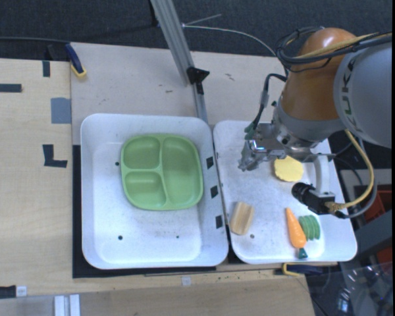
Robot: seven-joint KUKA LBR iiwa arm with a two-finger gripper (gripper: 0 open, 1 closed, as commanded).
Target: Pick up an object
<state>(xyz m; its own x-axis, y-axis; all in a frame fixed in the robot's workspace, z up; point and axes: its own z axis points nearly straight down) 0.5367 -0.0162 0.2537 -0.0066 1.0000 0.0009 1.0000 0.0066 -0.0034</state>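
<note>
The right bin (pixel 263 249) holds a tan bread-like piece (pixel 241 217) near its left wall, an orange carrot with green leaves (pixel 295 228) at the front right, and a flat yellow disc (pixel 288 170) partly under the arm. My gripper (pixel 251 155) hangs over the bin's back left part, above bare floor, pointing down. It is some way behind the tan piece and left of the yellow disc. Nothing shows between its fingers.
The left bin (pixel 102 242) holds a green divided plate (pixel 162 171). A slanted metal pole (pixel 178 38) rises behind the bins. The arm's bulky wrist (pixel 316 84) and black cables overhang the right bin's back right corner.
</note>
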